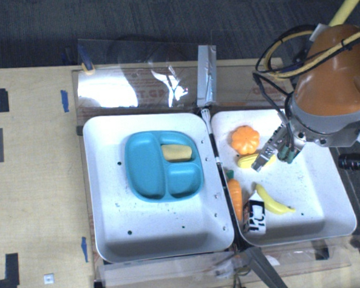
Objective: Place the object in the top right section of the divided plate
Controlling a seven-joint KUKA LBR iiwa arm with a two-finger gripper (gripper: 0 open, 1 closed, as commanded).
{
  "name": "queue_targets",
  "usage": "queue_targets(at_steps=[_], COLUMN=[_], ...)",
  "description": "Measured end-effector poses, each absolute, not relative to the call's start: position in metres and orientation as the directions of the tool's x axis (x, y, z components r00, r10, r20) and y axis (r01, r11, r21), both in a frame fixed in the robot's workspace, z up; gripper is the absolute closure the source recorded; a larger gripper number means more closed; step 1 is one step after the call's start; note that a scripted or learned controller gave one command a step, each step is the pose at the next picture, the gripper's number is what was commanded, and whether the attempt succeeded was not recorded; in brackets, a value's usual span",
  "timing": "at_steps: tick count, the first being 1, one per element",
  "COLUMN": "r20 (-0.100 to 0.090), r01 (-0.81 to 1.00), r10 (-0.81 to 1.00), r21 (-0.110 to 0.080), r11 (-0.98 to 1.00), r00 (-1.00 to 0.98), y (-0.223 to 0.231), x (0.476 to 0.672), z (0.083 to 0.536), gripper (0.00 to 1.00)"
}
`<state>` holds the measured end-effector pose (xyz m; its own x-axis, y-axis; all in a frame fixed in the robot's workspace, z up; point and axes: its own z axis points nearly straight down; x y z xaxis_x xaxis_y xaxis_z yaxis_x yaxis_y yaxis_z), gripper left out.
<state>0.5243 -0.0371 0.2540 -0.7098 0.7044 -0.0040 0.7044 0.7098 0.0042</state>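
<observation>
A blue divided plate (pixel 151 166) lies in the left bin (pixel 106 224). A yellow bread-like piece (pixel 177 152) rests in the plate's top right section. My gripper (pixel 276 156) hangs over the right bin (pixel 330 216), well right of the plate. Its two fingers stand apart with nothing between them. One fingertip (pixel 264 160) is just beside a small yellow item (pixel 247 162) lying on the bin floor.
The right bin also holds an orange pumpkin (pixel 245 139), a carrot (pixel 235 195), a banana (pixel 272 201) and a black-and-white item (pixel 255 217). A ridge between the bins (pixel 218 168) separates them. The arm's orange band (pixel 328 82) and cables overhang the right bin's back.
</observation>
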Motion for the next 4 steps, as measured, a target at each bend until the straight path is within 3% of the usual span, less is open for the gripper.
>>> queue_targets(at_steps=[1,2,3,4], r20=[-0.008,-0.01,-0.018,-0.01], r01=[0.592,0.43,0.428,0.09], r10=[0.592,0.43,0.428,0.09], r21=[0.006,0.003,0.005,-0.001], r11=[0.806,0.903,0.904,0.996], r00=[-0.806,-0.903,-0.904,-0.996], y=[-0.03,-0.063,-0.062,-0.086], x=[0.515,0.5,0.502,0.505], z=[0.385,0.426,0.437,0.436], gripper=[1.0,1.0,1.0,1.0])
